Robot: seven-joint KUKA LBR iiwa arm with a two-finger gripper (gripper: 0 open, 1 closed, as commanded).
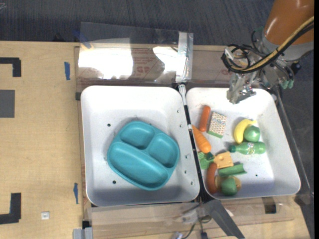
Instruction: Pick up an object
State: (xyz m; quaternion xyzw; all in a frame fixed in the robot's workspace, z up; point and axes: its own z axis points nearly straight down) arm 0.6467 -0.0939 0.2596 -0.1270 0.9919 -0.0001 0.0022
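I see the carrot (202,140) in the right bin (286,153), left of the banana (241,129); its long axis runs up-down with a slight tilt, green end toward the near rim. My arm (289,14) enters from upper right, gripper (240,94) over the bin's far edge, above the banana. Can't tell the fingers' state.

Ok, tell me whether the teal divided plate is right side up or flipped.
Right side up: the teal plate shows its three hollow compartments facing upward in the left bin.
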